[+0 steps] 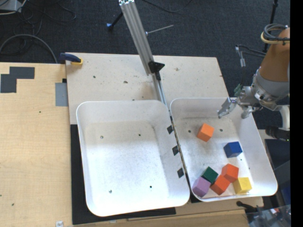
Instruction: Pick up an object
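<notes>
The right bin [265,167] holds several small blocks. An orange cube [205,132] lies near its middle and a blue cube [232,149] sits below and right of it. Near the front edge cluster a green block [209,175], a purple block [201,186], two orange-red blocks [230,171] [220,184] and a yellow block [242,185]. My gripper [235,109] hangs above the bin's far right corner, up and right of the orange cube. Its two fingers stand apart, open, with nothing between them.
The left bin [94,112] lies beside the right one, with a ridge bearing black clips [174,150] between them. A slanted aluminium bar [140,37] rises from the bench behind the bins. A blue and yellow clamp [71,58] sits at the bench's far left corner.
</notes>
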Controlling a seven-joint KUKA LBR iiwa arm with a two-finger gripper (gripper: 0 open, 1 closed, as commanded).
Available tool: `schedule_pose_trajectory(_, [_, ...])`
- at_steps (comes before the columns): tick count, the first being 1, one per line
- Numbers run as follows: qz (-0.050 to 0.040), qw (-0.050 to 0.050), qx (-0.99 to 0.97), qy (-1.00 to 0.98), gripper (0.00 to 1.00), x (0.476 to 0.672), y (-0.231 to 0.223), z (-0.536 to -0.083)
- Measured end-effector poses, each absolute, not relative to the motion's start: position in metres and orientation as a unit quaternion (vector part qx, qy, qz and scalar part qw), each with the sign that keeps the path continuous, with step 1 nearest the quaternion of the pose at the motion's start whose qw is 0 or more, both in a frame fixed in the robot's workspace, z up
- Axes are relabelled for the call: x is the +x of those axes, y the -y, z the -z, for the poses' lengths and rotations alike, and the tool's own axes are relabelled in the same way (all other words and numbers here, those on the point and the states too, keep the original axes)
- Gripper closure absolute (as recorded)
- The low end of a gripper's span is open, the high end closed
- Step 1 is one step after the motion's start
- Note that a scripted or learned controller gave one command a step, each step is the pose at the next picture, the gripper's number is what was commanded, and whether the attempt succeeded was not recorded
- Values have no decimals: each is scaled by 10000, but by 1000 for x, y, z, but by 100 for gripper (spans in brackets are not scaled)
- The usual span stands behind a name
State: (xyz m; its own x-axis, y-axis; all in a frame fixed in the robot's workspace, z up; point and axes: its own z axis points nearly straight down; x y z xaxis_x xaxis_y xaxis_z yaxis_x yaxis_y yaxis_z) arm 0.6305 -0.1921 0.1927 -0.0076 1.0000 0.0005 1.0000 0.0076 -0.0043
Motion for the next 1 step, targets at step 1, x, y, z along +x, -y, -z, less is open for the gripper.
schedule_pose_trajectory(1, [-13,30,-7062,7080,0,644,133,-90])
